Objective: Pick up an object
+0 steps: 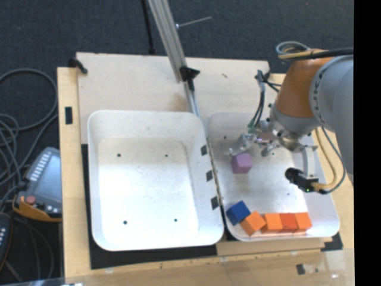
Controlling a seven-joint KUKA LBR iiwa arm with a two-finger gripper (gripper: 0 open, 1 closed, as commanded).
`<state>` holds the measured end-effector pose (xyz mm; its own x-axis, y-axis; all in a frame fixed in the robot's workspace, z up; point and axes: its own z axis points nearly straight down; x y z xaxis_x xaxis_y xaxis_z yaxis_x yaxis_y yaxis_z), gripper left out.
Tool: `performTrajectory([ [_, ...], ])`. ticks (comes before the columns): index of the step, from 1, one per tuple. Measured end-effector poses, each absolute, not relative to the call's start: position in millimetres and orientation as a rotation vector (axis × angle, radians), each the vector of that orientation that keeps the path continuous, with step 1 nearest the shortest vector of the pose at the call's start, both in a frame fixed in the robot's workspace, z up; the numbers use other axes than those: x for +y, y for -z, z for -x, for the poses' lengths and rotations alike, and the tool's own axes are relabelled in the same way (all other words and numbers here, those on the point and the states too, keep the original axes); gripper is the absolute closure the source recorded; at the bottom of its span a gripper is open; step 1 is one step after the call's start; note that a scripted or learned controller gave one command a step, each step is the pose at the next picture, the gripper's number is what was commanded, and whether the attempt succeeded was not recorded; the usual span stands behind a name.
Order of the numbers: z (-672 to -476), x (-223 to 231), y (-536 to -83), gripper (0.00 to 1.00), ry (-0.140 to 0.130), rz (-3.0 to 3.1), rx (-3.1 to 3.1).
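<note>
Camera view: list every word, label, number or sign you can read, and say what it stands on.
No text can be read.
The handheld pendant left of the bench has rows of keys, too small and blurred to read.
The purple block, blue block, orange blocks and both bins show no markings.

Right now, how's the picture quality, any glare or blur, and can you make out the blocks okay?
Camera view: even, soft light; the left bin is bright, nearly washed out, with little glare elsewhere. The picture is slightly soft overall, so the pincer is hard to read. The purple block throws a faint shadow; the blue block and orange blocks stay distinct in colour.
</note>
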<state>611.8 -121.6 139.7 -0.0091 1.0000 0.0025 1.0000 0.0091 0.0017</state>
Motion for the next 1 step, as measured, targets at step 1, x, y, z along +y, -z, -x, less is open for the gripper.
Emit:
performTrajectory([
  [1, -606.7, -98.2, -95.3, 0.00, -0.001, 2.218, -2.225],
])
